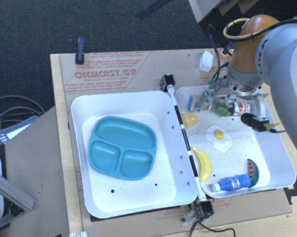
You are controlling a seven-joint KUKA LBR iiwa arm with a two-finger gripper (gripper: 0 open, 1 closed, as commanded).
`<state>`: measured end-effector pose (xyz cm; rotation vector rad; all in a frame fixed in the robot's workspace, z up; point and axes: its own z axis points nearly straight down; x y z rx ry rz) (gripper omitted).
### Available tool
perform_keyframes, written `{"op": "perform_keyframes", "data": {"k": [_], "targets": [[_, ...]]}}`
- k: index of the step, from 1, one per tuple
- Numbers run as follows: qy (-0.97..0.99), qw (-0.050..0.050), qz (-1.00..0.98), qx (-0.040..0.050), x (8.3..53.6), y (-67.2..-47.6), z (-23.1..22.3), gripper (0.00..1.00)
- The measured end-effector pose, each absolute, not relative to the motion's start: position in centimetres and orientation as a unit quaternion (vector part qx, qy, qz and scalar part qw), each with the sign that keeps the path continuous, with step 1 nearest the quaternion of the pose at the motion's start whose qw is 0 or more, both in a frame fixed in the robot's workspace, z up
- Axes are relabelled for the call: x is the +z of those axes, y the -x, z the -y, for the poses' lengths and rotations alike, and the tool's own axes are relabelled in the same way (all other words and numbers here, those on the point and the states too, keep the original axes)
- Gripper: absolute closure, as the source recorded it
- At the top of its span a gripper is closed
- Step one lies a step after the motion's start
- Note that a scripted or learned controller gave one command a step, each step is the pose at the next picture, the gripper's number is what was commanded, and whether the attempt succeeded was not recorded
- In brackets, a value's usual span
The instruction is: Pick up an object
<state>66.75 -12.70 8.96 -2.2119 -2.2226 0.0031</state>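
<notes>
Gripper (227, 101) sits low at the far end of the right bin (278, 155), among small cluttered items; whether it is open or closed cannot be told. Nearer in that bin lie a yellow block (190, 120), a fried egg toy (219, 137), a banana (204, 164), a blue bottle (234, 183) and a watermelon slice (252, 170). Left bin (83, 119) holds a blue divided plate (122, 147). Both bins rest on a cardboard-covered surface (105, 73)
</notes>
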Motion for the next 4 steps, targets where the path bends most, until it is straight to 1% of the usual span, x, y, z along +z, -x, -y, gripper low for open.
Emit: {"op": "perform_keyframes", "data": {"k": [1,2,3,4], "targets": [[0.705,0.008,0.709,-0.0024,8.7,-66.8,15.5,0.00],[0.705,0.004,0.710,-0.0004,9.7,-66.8,15.7,1.00],[0.704,0.008,0.710,-0.0025,9.7,-66.8,15.3,0.00],[0.704,0.009,0.710,-0.0069,8.9,-63.8,16.9,0.00]]}}
